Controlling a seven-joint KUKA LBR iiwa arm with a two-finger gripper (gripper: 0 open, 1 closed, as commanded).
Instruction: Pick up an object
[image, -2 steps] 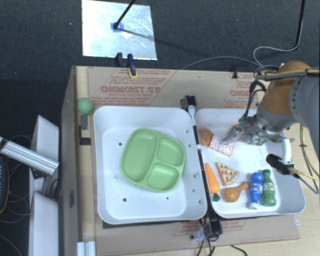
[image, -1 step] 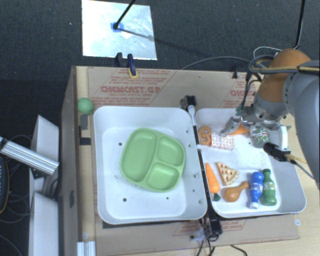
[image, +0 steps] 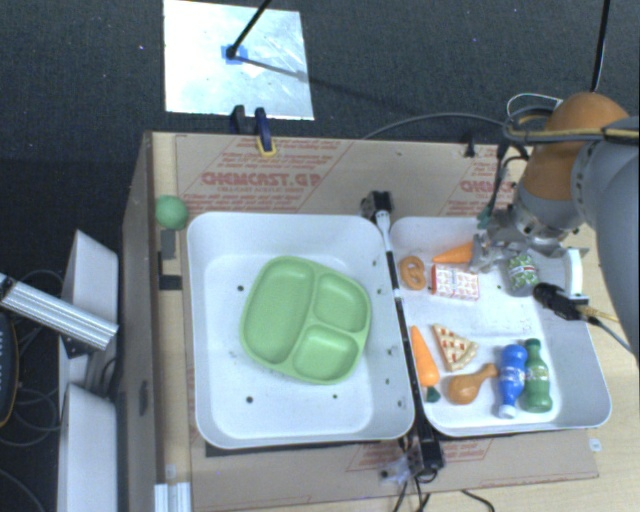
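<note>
The arm enters from the upper right of the frame, its orange band visible above the wrist, and the gripper (image: 493, 250) is lowered into the upper part of the right bin (image: 585, 345). Its tip sits just beside an orange wedge-shaped piece (image: 455, 253) on its left and a small green-and-white crumpled item (image: 520, 272) on its right. How far the fingers are spread cannot be told from this angle (the wrist body covers them), and no object is visibly held between them.

Contents of the right bin, from top to bottom of the frame: a pretzel-shaped toy (image: 411, 270) near the bin's left wall; a white packet with red print (image: 455, 283) just below the orange wedge; a pizza slice toy (image: 455, 346) at centre; a carrot toy (image: 424, 358) along the left wall; a drumstick-shaped toy (image: 468, 384) below the pizza slice; a blue bottle (image: 510, 375) and a green bottle (image: 536, 377) lying side by side at lower right.

The left bin (image: 220, 300) holds a green divided plate (image: 305, 318), resting flat near its centre. A green ball (image: 171, 211) sits on the counter (image: 290, 170) beyond the left bin's upper left corner.
</note>
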